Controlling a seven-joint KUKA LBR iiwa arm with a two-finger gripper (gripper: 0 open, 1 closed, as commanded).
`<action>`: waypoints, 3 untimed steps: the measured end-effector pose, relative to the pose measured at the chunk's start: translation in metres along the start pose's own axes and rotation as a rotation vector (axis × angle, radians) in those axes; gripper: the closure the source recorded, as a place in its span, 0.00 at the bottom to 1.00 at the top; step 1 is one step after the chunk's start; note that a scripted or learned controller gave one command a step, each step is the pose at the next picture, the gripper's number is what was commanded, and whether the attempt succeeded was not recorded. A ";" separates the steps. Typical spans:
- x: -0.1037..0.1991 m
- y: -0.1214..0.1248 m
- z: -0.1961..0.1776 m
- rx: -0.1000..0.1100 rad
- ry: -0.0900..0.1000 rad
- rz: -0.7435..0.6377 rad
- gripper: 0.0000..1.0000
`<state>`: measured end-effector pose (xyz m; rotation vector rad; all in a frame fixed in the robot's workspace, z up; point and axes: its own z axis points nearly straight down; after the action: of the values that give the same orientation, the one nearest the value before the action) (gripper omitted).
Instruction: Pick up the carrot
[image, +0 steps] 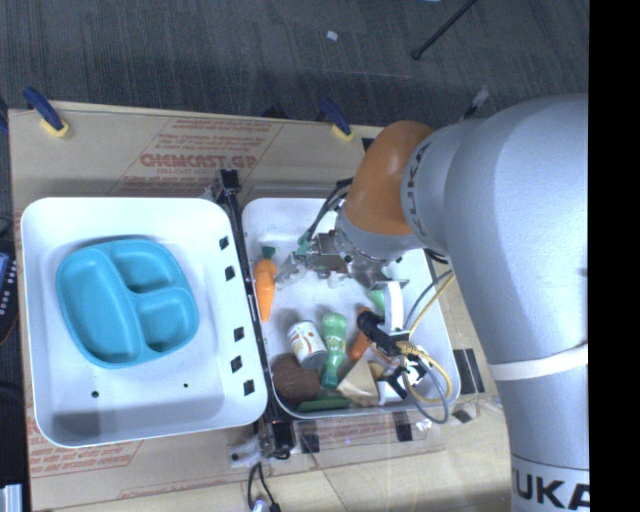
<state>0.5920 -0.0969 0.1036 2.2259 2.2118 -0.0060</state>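
The orange carrot (265, 286) with a green top lies lengthwise in the right bin (277, 214), close against its left wall. My gripper (305, 258) hangs over the upper middle of that bin, just right of the carrot's top end and slightly above it. The wrist and the grey arm cover much of the bin's right half. Nothing shows as held.
In the bin's lower part, below the gripper, lie a small tin (306, 342), a green bottle (333, 331), a brown round thing (292, 378), a tan wedge (360, 385) and a green stick (322, 404). The left bin (60, 420) holds a blue divided tray (125, 300).
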 end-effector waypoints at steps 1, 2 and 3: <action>-0.002 0.003 0.012 0.005 0.004 0.328 0.00; -0.001 0.004 0.002 0.009 0.006 0.321 1.00; 0.122 -0.037 -0.092 0.006 0.008 0.424 1.00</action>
<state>0.5554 0.0261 0.1945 2.6495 1.6983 -0.0022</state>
